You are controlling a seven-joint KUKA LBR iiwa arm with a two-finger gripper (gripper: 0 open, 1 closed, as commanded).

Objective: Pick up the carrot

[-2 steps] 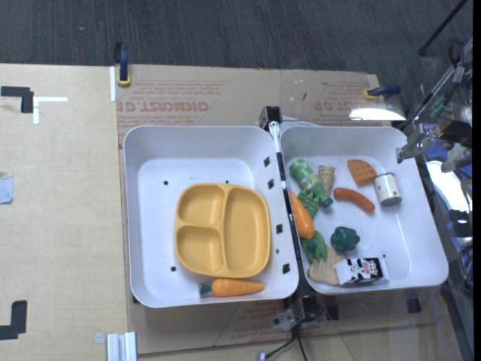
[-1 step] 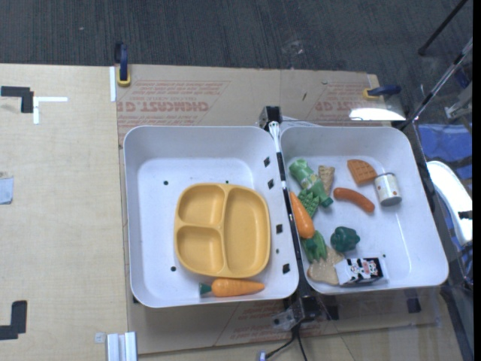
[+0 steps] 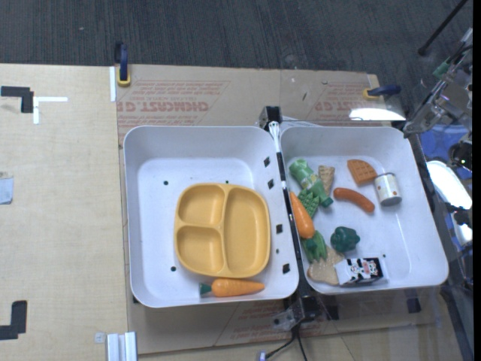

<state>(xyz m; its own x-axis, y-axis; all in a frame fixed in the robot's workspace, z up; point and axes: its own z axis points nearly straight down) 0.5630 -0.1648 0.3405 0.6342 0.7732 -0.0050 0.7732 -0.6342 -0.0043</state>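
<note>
Honestly, I cannot tell whether the gripper is wide or narrow, so I start from the right side, where the arm enters. From there the carrot (image 3: 231,286) lies far to the left, across the right bin (image 3: 421,201), inside the left bin (image 3: 143,201). It rests on the floor of that bin close to the front wall, just beside the near edge of the yellow divided plate (image 3: 223,229). Its long axis runs almost left to right, with the green stub on the left and the thin tip pointing right. It is smooth and orange. A second orange carrot-like piece (image 3: 301,216) lies slanted in the right bin among green toy vegetables (image 3: 312,194), nearer to the arm's side but more crowded.
</note>
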